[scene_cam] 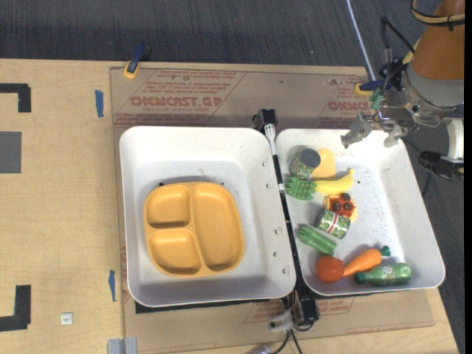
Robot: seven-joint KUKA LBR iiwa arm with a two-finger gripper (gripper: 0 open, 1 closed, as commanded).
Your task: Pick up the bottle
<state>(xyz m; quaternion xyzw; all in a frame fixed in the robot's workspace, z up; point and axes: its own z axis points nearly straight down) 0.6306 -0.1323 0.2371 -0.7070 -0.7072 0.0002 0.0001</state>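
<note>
The bottle (385, 274) is green with a label and lies on its side in the near right corner of the right bin (413, 198), just below a carrot (363, 261). My gripper (372, 135) hangs over the far edge of that bin, well away from the bottle. Its fingers (353, 136) are open with nothing between them.
The right bin also holds a tomato (330, 269), a green pod-like item (316, 238), a small can (335, 224), a red-and-yellow pack (341, 206), a banana (333, 186) and a grey-lidded tin (304, 161). A yellow divided plate (193, 227) lies in the left bin (140, 198).
</note>
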